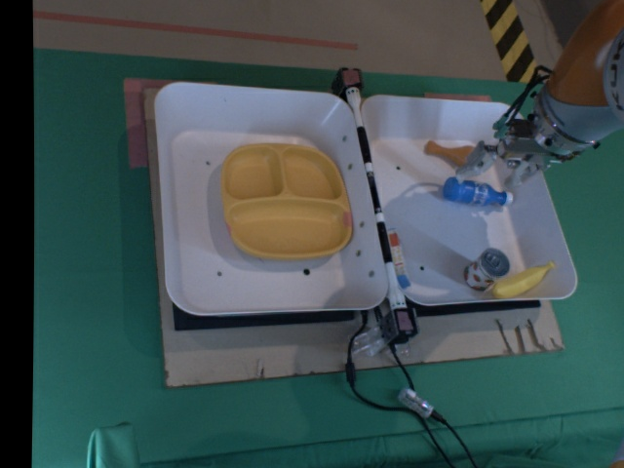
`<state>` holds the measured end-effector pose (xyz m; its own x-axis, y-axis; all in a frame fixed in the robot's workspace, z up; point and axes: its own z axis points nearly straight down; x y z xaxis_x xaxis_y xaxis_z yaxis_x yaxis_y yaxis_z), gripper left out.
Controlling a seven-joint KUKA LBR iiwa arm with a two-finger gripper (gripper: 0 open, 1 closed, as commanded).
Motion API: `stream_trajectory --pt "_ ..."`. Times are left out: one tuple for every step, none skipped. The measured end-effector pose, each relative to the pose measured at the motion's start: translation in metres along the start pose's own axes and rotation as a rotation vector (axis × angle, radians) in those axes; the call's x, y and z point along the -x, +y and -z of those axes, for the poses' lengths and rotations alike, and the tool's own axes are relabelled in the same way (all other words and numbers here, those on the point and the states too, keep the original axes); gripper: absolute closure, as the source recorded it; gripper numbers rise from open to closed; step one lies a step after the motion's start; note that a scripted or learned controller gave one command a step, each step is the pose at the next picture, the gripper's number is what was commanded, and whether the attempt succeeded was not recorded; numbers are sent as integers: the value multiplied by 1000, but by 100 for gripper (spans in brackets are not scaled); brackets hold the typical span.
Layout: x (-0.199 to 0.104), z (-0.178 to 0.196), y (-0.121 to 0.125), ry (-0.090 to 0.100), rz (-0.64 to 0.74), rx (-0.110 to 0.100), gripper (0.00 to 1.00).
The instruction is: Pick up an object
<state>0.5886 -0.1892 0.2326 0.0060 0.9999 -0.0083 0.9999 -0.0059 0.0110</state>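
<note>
My gripper hangs over the far right part of the right bin, its fingers spread open with nothing between them. Just below it a blue bottle with a white label lies on its side on the bin floor. To the left of the gripper lies a brown drumstick-shaped object. At the bin's near right corner a small can stands beside a yellow banana.
The left bin holds a yellow divided plate. A black rail with cables runs between the two bins. Green cloth surrounds the cardboard base.
</note>
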Motion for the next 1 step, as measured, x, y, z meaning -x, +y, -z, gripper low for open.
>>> stream_trajectory --pt "1 -45 -8 -2 0 4 0"
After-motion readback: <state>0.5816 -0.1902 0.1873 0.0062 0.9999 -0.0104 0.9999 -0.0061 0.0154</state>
